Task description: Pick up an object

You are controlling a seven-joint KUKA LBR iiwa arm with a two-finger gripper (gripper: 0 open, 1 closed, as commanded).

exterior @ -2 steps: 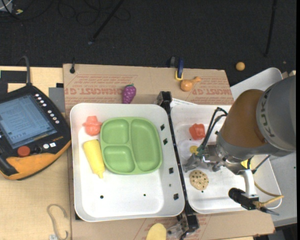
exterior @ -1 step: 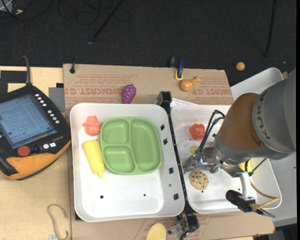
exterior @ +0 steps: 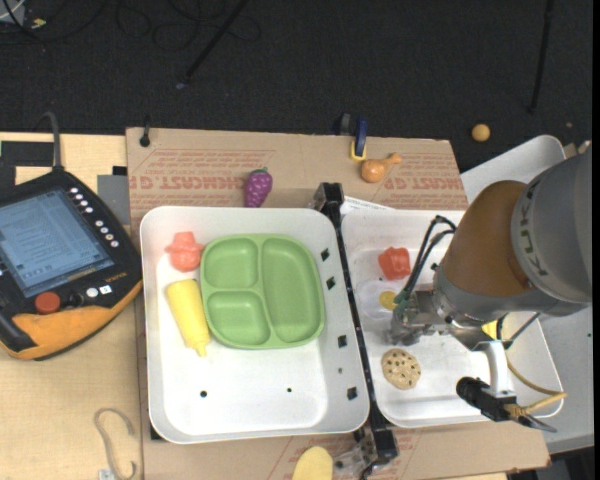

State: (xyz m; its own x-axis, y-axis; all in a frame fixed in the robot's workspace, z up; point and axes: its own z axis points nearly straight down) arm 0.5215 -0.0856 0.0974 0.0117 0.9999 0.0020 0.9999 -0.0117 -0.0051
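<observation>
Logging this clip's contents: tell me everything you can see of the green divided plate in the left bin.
The green divided plate is a light green, rounded rectangle that looks like matte plastic. Raised ridges split it into three compartments: two smaller ones on the left side, one above the other, and one long one on the right. All three look bare. It lies flat on the floor of the left bin, in its upper half. A yellow bottle-shaped toy lies along its left edge, about touching it.

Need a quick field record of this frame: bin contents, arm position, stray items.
left bin: green divided plate, yellow bottle, pink toy
right bin: cookie, red toy, small yellow item
arm: over right bin, pincer low, just above the cookie
outside bins: purple grapes, orange pear-shaped toy, tablet pendant
</observation>
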